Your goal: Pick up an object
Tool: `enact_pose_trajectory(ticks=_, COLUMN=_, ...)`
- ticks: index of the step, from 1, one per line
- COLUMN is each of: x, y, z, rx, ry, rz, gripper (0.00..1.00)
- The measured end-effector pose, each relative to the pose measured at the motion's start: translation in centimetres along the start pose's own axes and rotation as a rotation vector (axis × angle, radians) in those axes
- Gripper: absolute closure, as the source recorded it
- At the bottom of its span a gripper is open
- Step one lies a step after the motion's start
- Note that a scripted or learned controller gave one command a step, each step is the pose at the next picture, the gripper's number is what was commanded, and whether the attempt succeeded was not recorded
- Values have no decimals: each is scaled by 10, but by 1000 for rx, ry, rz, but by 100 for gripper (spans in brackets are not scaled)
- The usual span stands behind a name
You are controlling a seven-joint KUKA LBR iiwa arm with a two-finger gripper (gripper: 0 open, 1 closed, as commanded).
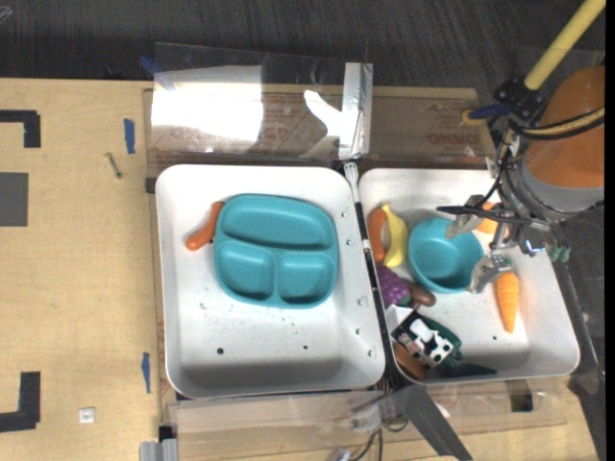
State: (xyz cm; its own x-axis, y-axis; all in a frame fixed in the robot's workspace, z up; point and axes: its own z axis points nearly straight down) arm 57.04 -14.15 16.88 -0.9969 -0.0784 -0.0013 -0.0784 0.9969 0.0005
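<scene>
- Gripper point(488, 246) hovers over the right bin point(548, 349), fingers spread apart, gripping nothing.
- Teal bowl point(442, 254) sits just beside it; carrot point(508, 301) lies below.

Single fixed camera above the surface point(67, 257), looking down at a slight slant from moderate height. Both bins fall within the frame: left bin point(183, 353) at centre, right bin point(548, 339) toward 3 o'clock. The arm point(567, 142) enters at 2 o'clock. Dark floor point(288, 8) spans 12 o'clock.
</scene>
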Motion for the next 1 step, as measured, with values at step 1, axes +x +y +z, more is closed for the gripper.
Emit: enact_pose_trajectory(ticks=1, x=28, y=-81, z=78, rx=6, ry=-12, rz=-22, gripper=0)
